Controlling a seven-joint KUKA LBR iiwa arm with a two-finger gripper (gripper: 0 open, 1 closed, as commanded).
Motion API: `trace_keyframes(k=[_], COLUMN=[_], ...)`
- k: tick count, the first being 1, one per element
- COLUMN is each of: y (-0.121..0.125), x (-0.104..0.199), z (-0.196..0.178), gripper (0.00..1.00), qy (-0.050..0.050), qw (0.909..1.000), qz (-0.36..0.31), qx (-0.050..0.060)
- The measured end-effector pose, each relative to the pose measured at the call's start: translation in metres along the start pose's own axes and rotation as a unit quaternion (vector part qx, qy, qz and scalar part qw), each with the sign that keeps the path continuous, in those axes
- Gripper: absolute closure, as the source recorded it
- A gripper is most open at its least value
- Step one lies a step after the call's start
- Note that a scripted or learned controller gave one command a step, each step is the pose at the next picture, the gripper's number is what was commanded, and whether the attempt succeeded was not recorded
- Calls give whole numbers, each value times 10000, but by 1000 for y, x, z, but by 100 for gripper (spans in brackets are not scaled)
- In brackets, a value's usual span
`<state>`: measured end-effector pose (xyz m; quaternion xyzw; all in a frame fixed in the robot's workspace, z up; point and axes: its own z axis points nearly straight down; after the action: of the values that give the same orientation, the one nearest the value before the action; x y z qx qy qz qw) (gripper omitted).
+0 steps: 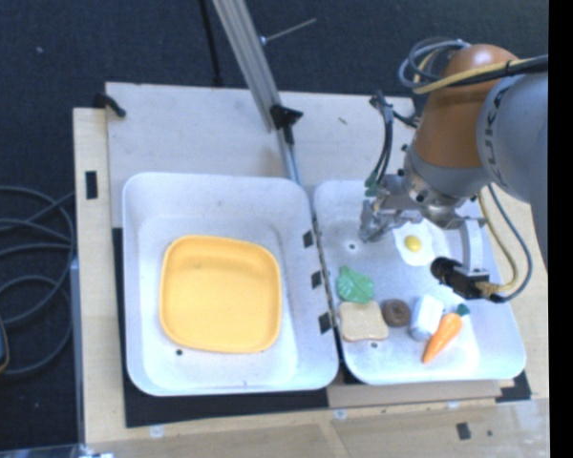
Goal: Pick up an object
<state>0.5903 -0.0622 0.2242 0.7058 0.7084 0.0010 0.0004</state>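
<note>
**Gripper low in the right bin, toys lying toward the near rim**

Camera view. Taking the right bin [497, 356] as landmark throughout. Hanging over its far-left part: the gripper [371, 227], pointing down close to the floor of the bin, nothing visible between its tips. Spread or pressed together: impossible to tell from this angle, the tips being small and dark against the wrist hardware.

Just beside the gripper, toward the bin's middle: a fried egg toy [413, 246], white with a yellow yolk, partly tucked under the wrist. Nearer the front, along the bin's left wall: a green leafy piece [354, 284], and in front of that, touching it or nearly so, a slice of toast [364, 322]. Beside the toast, toward the middle: a small brown disc [395, 312]. Toward the front right: a white cylinder [427, 315] and a carrot [441, 337], touching, the carrot's long axis slanting from near-left up to far-right.

Beyond the bin's left wall: the left bin [138, 198], holding a yellow plate [221, 293], well apart from the gripper.

Judged nearest candidate: the egg, just to the gripper's side; next the green piece, straight toward the front rim. Likely needed: a short sideways shift before any descent and closing.
</note>
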Motion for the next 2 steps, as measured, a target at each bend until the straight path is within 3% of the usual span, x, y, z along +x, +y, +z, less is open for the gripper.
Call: trace_keyframes(k=[2], y=[27], x=[83], z=[-1], gripper=[100], qy=[0], qw=[10000], qz=[4], qx=[5])
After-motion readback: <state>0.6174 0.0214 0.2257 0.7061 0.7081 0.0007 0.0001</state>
